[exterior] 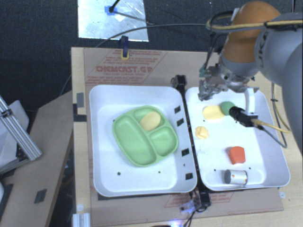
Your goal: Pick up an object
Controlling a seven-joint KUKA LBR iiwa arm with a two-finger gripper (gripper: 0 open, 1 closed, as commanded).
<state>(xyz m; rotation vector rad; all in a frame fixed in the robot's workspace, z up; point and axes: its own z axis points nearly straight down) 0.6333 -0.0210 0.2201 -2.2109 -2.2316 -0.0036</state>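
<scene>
Gripper (207, 92) hovers upper left in the right bin (265, 145). Yellow block (213, 112) sits just below it in frame, long axis seemingly left-right. Grip opening: can't tell.

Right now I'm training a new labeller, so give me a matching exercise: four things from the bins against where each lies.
Things: 1 green tray; 2 orange block; 3 silver can; 4 pale yellow block.
Places: A right bin's near edge; B left bin; C beside the pincer; D just behind the can.
Pairs: 1-B; 2-D; 3-A; 4-C.
</scene>
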